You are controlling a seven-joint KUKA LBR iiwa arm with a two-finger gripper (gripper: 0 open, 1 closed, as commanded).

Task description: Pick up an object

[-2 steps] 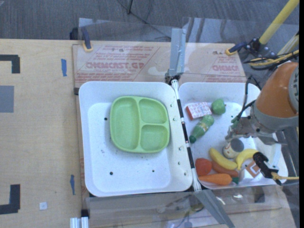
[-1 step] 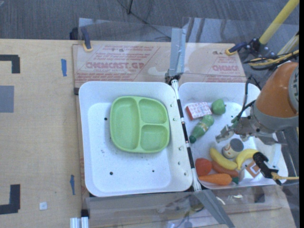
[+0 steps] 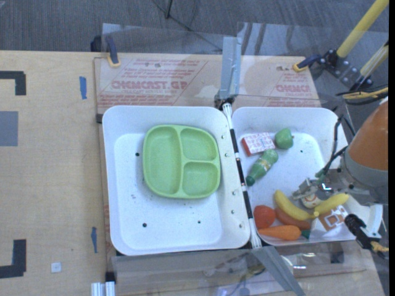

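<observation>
The tool [image 3: 311, 193] hangs low in the right bin [image 3: 308, 119], right over the banana [image 3: 302, 208] near the bin's front, but whether it is wide or narrow I cannot tell. Around the banana lie a tomato [image 3: 264, 216], a carrot [image 3: 281, 232] and a small card [image 3: 333, 219], and further back a green bottle [image 3: 261, 167], a red box [image 3: 257, 143] and a lime [image 3: 283, 138]. The left bin [image 3: 123, 165] holds a green tray [image 3: 181, 161].

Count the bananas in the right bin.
2. One banana lies near the bin's front, above the carrot. The other lies just right of it, at the gripper. More may hide under the arm.
</observation>
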